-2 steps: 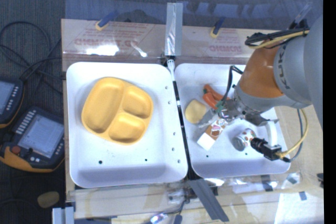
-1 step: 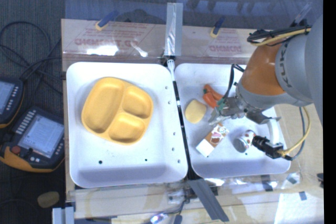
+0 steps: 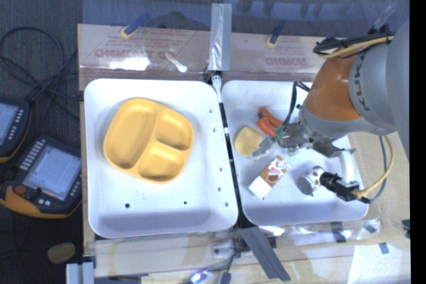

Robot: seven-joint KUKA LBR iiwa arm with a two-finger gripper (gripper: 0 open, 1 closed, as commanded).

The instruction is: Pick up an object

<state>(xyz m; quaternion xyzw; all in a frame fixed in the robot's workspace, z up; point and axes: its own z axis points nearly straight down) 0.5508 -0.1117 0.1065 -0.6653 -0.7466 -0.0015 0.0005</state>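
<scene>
Nearest the lens, a small white and brown carton (image 3: pixel 269 177) is lying tilted in the right bin (image 3: pixel 346 209). Beside it, my gripper (image 3: pixel 278 138) is hanging low by a pale yellow piece (image 3: pixel 247 140) and an orange carrot (image 3: pixel 268 120). Whether my jaws are gripping anything, I cannot tell. Left bin (image 3: pixel 120 216) is holding a yellow divided tray (image 3: pixel 148 139).

Arm bent, gripper (image 3: pixel 271 145) low

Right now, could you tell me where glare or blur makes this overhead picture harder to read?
In the camera view, bright glare sits on the clear plastic sheet behind the bins and along the right white bin's front rim; the yellow three-compartment plate is evenly lit; the small silver-and-black gripper is slightly soft, its fingers hard to resolve.
</scene>
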